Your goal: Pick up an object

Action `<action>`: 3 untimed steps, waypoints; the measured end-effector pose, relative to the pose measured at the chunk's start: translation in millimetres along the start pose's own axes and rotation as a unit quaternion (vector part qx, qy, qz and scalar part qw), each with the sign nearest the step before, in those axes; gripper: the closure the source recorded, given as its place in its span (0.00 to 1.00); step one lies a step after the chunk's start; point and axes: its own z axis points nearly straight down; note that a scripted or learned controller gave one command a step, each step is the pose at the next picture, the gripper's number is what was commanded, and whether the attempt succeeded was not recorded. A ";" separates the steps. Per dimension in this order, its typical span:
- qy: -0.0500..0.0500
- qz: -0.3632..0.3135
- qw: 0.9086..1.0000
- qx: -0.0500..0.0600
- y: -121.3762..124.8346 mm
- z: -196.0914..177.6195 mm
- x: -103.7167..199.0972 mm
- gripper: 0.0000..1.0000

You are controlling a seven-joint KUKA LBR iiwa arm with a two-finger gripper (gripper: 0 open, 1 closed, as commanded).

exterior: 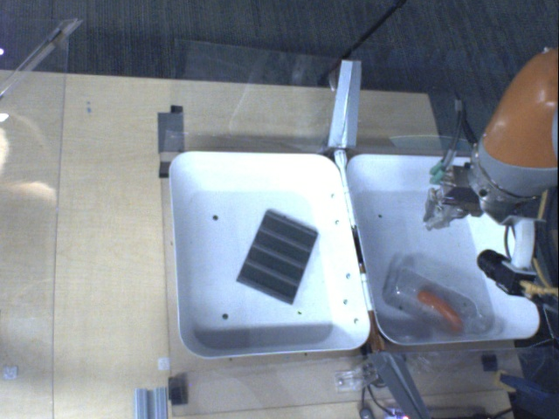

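A dark grey ribbed rectangular block [278, 256] lies flat and turned at an angle in the middle of the left bin [196, 190]. In the right bin [384, 186] a clear plastic cup [432, 297] lies on its side near the front, with an orange object [439, 306] in or under it. My gripper [437, 211] hangs over the right bin's back half, above and slightly behind the cup and apart from it. Nothing shows in its grasp.
A metal post [345, 103] stands at the back where the two bins meet. The arm's orange band [528, 112] and grey wrist cover the right bin's far right side. Cables and brackets [393, 387] lie along the bench's front edge.
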 end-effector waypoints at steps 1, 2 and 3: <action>0.000 -0.031 1.000 0.003 -40.7 85.5 -10.3 0.00; 0.000 -0.125 0.992 -0.004 -33.2 158.2 -52.2 0.00; 0.000 -0.146 0.989 -0.006 31.4 159.1 -10.0 0.00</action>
